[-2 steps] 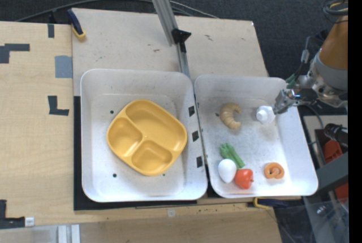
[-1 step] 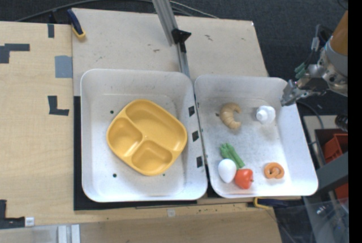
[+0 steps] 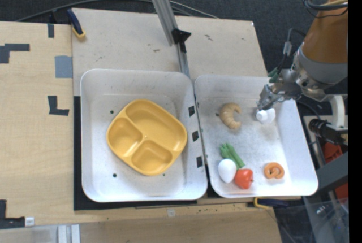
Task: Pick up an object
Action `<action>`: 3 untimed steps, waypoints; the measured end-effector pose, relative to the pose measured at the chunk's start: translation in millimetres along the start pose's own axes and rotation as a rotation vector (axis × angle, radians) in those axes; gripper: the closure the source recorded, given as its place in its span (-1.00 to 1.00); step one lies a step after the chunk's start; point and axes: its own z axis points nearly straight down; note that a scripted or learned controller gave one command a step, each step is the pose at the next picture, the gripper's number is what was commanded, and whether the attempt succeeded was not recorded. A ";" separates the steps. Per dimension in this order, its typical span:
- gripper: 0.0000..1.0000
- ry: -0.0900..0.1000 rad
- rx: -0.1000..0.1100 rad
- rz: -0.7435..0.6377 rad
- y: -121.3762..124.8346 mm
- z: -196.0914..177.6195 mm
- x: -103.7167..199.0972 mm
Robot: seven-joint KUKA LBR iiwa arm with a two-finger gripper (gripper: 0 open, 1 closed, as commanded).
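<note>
White, small, likely light and hard: lump (image 3: 265,116) lying right of the croissant (image 3: 231,115), touching pincer (image 3: 267,102); pinching or spread, impossible telling. Gripping across its middle.

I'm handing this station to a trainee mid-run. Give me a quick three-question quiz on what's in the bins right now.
1. True or false: the yellow divided plate lies in the left bin.
2. Which item is nearest the gripper? A) croissant B) small white object C) orange ring
3. Fill in: the white egg sits beside a red ____ in the right bin.

Key: 1 true; 2 B; 3 tomato.
</note>
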 end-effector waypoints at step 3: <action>1.00 0.000 0.000 -0.001 18.5 23.3 143.6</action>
